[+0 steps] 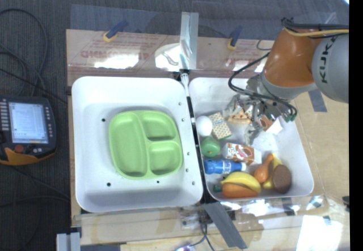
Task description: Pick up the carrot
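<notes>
Where the arm (295,63) reaches in from the right, its grey body and orange band cover the upper right corner of the right bin (300,153), and the hand (262,113) below it is a tangle of dark cables and metal parts, so I cannot tell how it is set. It hangs over a small cluster of packets near the bin's upper middle, and nothing can be made out as held.

The right bin is crowded along its lower half, with open white floor mostly near its top left and right wall. The left bin (91,131) holds a green divided tray (146,143), with bare white floor around it on all sides.

The carrot (239,190) lies at the near edge of the right bin, an orange tapered shape on its side, partly under a banana (241,179) that rests across its top. A blue bottle (218,166) sits just above them, a brown potato-like piece (281,177) to the right, and a white egg (203,126) and green apple (211,147) by the left wall.
</notes>
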`<state>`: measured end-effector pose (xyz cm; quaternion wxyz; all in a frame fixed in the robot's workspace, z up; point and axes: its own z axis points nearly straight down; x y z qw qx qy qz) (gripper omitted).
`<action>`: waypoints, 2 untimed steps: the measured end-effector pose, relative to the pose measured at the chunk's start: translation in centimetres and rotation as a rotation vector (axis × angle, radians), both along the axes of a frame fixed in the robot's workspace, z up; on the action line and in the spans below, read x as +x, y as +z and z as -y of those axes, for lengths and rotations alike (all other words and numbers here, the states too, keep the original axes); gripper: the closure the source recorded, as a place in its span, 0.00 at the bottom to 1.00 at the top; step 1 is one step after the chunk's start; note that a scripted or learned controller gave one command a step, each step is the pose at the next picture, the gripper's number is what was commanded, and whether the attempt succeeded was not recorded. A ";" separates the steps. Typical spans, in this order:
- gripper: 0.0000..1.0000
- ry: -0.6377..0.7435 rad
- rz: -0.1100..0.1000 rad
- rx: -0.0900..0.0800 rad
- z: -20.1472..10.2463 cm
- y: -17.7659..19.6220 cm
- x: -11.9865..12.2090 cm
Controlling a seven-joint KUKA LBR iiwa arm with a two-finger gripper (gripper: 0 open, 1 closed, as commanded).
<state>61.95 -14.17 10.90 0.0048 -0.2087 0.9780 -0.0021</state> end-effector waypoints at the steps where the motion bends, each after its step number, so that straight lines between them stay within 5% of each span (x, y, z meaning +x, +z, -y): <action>1: 0.00 -0.108 0.032 -0.004 2.9 0.1 -3.8; 2: 0.00 -0.164 0.049 0.003 -0.2 0.4 -7.3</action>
